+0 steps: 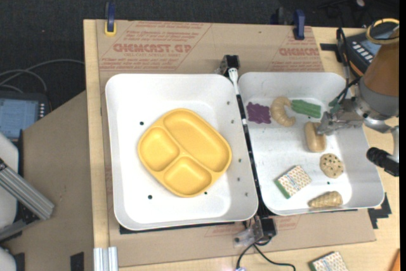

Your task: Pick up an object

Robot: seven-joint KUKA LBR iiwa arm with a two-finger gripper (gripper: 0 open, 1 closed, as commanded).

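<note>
From above, the arm [380,82] reaches into the right bin [355,190], its gripper [325,124] just over a tan potato-like piece [313,138], its grip impossible to judge, with a banana [281,111], grapes [258,112], cookie [331,165] and box [293,181] nearby, while the left bin [120,136] holds a yellow tray [184,152].

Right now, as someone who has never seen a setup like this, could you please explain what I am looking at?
One camera looks down at a slant on a bench with two white bins. The left bin holds a yellow divided plate. The right bin holds toy foods: purple grapes, a curved banana piece, a green item, a tan potato-like piece, a cookie, a small packet and a bread roll. The grey and orange robot arm reaches in from the right; its gripper sits over the tan piece.
</note>
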